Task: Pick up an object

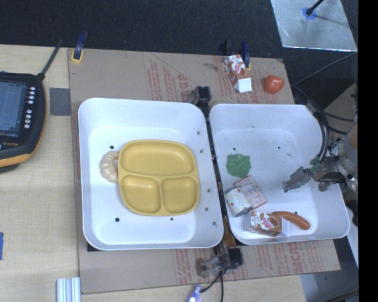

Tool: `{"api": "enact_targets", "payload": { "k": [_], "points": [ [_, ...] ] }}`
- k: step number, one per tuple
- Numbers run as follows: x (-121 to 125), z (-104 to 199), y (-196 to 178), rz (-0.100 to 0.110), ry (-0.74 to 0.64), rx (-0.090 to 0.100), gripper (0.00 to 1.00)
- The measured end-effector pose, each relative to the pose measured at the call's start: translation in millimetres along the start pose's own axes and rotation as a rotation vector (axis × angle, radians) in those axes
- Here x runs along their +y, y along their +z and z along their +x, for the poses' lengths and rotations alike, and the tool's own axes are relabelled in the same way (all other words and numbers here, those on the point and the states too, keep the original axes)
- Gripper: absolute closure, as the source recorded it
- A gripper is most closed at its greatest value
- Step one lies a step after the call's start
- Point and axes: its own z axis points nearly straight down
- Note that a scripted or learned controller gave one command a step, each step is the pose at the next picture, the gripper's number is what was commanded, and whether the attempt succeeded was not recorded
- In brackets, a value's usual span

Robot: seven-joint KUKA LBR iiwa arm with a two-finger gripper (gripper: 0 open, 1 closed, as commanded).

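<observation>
Sausage point(290, 219) untouched in right bin point(271, 121); gripper point(297, 180) above-right of sausage, fingers apart, holding nothing. Pick not started.

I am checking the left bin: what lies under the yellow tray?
A beige, bread-like item sticks out from beneath the yellow tray's left edge in the left bin. How far it continues underneath is hidden.

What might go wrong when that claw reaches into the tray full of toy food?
The gripper hangs low by the right bin wall, so a sideways move might scrape it. The small carton, packet and sausage crowd one corner; a grab could catch two or push them apart. The green piece looks flat and may slip.
</observation>
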Motion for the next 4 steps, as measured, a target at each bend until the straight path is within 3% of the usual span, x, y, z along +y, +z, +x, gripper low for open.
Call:
{"api": "enact_targets", "payload": {
  "k": [1,2,3,4],
  "points": [
    [67,54,100,0.003,-0.002,0.000,0.00],
    [87,-29,95,0.000,0.003,-0.001,0.00],
    [-1,-29,100,0.002,0.001,0.000,0.00],
    [78,29,19,0.000,0.000,0.001,0.00]
  ]
}}
